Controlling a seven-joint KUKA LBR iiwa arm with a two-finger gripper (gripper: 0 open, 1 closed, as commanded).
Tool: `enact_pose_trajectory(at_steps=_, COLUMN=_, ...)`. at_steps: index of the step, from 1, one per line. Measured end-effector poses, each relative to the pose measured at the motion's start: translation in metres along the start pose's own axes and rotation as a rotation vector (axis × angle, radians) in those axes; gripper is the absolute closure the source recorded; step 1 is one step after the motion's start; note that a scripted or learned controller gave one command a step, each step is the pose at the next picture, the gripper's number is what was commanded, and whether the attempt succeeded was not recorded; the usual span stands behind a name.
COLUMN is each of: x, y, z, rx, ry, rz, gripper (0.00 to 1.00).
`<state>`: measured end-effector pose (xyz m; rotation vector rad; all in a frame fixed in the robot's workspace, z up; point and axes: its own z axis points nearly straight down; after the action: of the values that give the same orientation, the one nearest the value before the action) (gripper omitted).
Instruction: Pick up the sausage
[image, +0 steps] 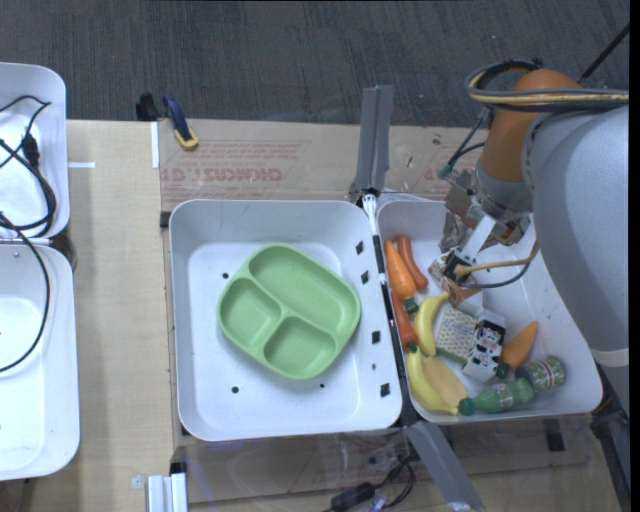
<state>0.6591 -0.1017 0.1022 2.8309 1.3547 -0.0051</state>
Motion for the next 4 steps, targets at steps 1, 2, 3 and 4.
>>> enact_pose_trajectory(at_steps=1, x=-0.017, y=-0.051, z=-0.089, rx=0.003, ry=0.002, rz=0.029, gripper=1.0)
enact_pose_trajectory(at_steps=2, x=-0.017, y=-0.051, z=-0.089, rx=0.004, ry=0.001, rz=0.029, gripper=0.0)
enact_pose_trajectory(at_steps=3, x=-0.023, y=-0.039, z=-0.011, rx=-0.015, ry=0.01, rz=-0.125, gripper=0.0)
enact_pose_trajectory(at_steps=4, x=-0.024, y=-0.037, z=-0.005, rx=-0.025, ry=0.018, rz=0.018, gripper=0.0)
